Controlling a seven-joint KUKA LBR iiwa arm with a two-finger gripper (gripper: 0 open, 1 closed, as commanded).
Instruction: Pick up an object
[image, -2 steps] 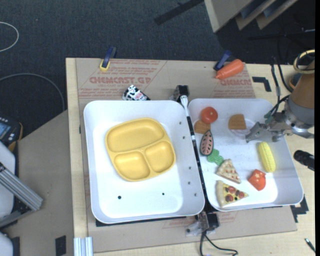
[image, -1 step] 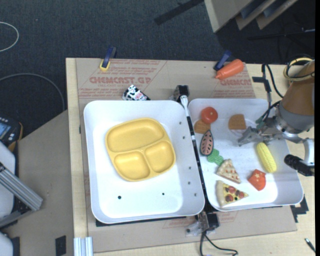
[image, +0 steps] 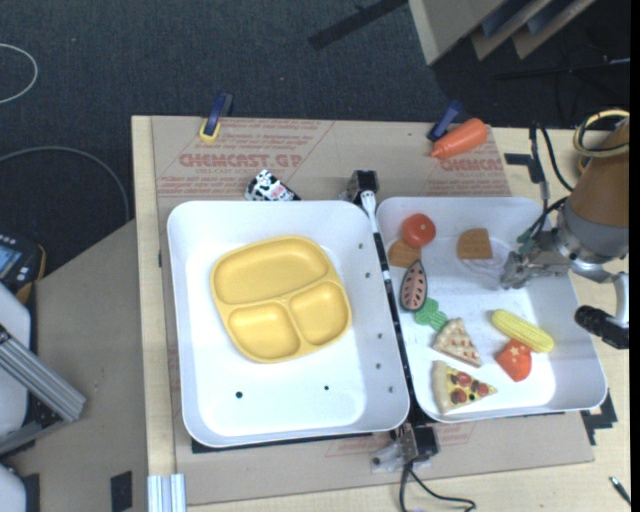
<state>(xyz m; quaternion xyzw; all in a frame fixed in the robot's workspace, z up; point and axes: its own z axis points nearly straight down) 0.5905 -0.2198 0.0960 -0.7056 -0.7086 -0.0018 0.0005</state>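
From the camera above, the end effector hangs low in the right bin. I cannot tell how it is set, and I see nothing caught in it. Just beside it lies a brown toast piece. Near it lies a yellow corn. These look like small toy foods, so I guess they are light, hard and a bit slippery. The corn is long and thin, so pinching across its middle looks best. A yellow tray sits in the left bin.
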